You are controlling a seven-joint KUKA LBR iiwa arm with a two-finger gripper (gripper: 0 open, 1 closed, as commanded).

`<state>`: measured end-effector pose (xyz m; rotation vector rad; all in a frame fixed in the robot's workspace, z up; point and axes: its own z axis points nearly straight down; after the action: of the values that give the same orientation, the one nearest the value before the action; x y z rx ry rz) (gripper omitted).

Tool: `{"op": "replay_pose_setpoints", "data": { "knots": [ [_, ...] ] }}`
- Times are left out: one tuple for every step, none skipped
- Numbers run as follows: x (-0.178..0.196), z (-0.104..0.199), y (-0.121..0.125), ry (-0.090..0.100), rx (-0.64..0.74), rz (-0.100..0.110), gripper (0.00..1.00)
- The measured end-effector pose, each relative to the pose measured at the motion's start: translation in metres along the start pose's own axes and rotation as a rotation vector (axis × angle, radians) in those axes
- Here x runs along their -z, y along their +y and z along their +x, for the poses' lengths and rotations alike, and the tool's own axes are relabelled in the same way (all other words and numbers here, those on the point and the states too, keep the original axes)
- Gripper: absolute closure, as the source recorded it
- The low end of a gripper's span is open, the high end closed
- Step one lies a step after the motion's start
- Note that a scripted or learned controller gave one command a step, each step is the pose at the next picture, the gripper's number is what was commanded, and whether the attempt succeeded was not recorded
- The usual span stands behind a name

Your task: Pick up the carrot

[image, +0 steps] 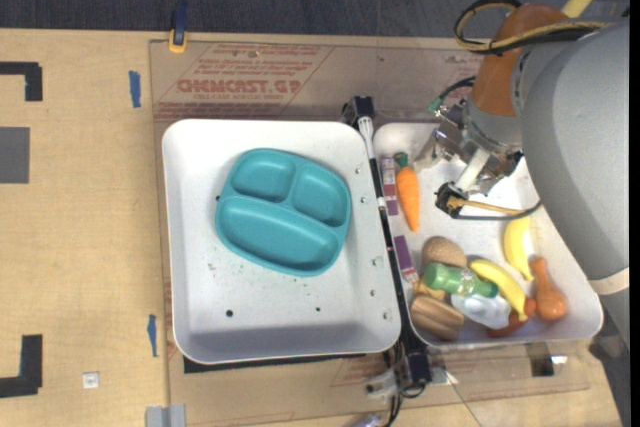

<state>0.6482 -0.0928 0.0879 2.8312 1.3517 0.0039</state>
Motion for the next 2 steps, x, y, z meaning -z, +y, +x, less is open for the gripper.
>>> {"op": "replay_pose_setpoints", "data": {
  "knots": [
    [0.001,-0.025,-0.032,0.002,-0.231,0.005,0.00],
    [0.099,0.039,-0.079,0.003,-0.544,0.004,0.00]
  ]
}}
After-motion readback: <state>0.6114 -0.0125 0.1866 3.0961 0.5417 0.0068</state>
